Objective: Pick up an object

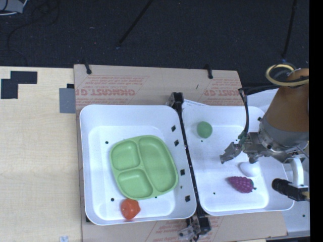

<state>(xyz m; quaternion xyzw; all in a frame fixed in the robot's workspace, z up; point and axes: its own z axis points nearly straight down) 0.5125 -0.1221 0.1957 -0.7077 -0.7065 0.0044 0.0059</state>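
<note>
The end effector [237, 153] hangs over the right bin [222, 205], near its right edge; whether it is open or closed cannot be told. A purple grape bunch [240, 184] lies just below it toward the bin's front edge, beside a white object [251, 169]. A green ball [204, 129] sits toward the back-left corner, well apart.

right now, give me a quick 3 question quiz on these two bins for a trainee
1. True or false: the green divided tray lies in the right bin.
2. Which item lies nearest the tool? A) green ball B) white object C) red object
3. Fill in: the purple grapes lie in the ___ bin.

Key: 1 false, it lies in the left bin; 2 B; 3 right.
</note>
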